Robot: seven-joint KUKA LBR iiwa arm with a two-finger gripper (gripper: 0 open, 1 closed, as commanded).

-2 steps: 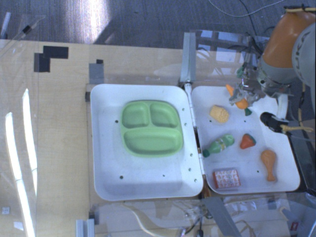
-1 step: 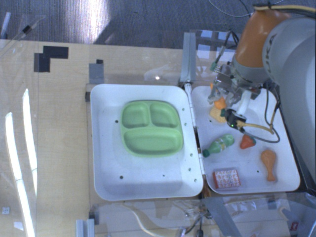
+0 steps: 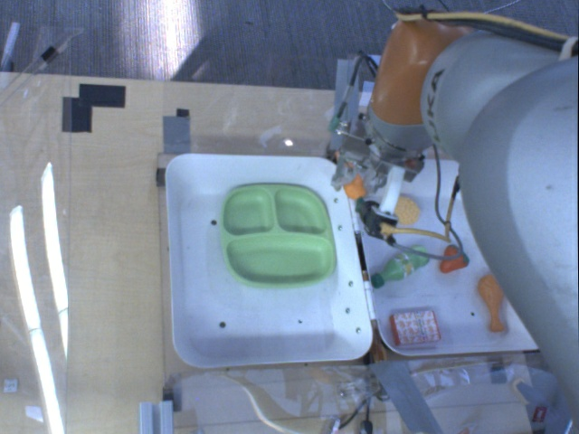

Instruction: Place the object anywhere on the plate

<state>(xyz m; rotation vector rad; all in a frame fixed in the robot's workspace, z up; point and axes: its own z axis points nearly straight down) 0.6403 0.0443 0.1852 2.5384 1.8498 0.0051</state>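
Small orange object [image 3: 355,189] sits pinched at the tip of the gripper [image 3: 355,184]; the fingers are closed narrowly on it and only a bit of it shows. It is over the seam between the two bins, just beside the upper right corner of the green plate [image 3: 276,235], not on it. The plate has three compartments and lies in the left bin [image 3: 181,242], nothing on it. The grey arm [image 3: 488,89] with its orange band comes in from the right over the right bin [image 3: 457,337]. In that bin: round tan biscuit [image 3: 408,210] near the gripper, green bottle [image 3: 398,268] on its side, red-orange piece [image 3: 452,260] beside the bottle, orange drumstick shape [image 3: 491,301], red-and-white packet [image 3: 414,326] at the near edge.
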